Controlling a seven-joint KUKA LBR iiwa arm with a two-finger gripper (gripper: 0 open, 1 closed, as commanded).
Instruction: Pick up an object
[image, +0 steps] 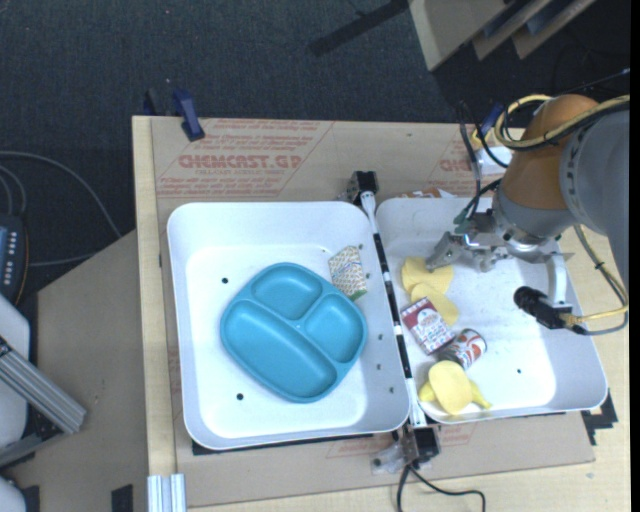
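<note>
My gripper (463, 260) hangs over the back left part of the right bin (560, 385), below the grey arm and its orange band (540, 165). Its two fingers stand apart, open, with only white bin floor between them. Its left fingertip (439, 261) is just above a pale yellow piece (418, 276). Toward the front lie a red and white packet (424, 326), a small can (466, 348) on its side and a yellow fruit (449, 387).
The left bin (200, 250) holds a blue divided plate (292, 330) and a small patterned packet (347, 268) by the wall between the bins. A black cable plug (538, 306) hangs from the arm over the right bin.
</note>
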